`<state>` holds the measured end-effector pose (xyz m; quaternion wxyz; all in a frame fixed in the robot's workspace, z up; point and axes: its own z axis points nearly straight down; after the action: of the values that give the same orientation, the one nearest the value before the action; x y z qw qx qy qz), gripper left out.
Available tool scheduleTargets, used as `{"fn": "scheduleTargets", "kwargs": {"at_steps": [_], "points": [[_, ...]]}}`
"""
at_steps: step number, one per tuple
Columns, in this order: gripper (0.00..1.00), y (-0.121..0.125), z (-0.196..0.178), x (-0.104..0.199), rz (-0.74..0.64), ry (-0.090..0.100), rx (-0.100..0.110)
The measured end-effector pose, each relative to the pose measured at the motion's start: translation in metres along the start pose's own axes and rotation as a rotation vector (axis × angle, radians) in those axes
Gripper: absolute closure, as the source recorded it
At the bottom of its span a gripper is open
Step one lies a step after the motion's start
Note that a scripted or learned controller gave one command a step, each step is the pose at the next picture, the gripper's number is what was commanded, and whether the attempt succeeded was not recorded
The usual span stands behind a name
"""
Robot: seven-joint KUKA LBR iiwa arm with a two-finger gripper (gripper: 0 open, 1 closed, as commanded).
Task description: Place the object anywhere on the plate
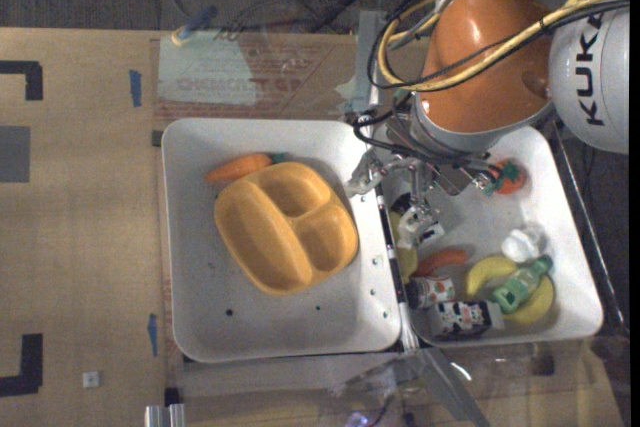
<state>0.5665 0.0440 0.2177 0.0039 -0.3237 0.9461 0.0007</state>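
Yellow three-compartment plastic plate (285, 227) lies left of the gripper (418, 215); grip state unclear; centre over one item, descend squarely.

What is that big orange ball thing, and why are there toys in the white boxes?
The orange ball is part of a robot arm. The camera sits above the bench and looks down, so you see the arm from the top. It reaches in from the right side of the picture.

At its end is a gripper, a hand with two fingers. It hangs over the right bin, near the edge next to the other bin. A small white and black thing sits right at its tip, but I cannot tell if the gripper holds it.

The right bin has toy food: a banana, a green bottle, a little carton and more.

The left bin holds a yellow plate with three sections and a carrot touching it. The robot should put a toy on the plate.
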Motion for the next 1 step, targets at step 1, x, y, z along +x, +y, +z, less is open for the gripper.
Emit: {"fn": "scheduleTargets", "kwargs": {"at_steps": [1], "points": [[0.0,0.0,0.0,0.0,0.0,0.0,0.0]]}}
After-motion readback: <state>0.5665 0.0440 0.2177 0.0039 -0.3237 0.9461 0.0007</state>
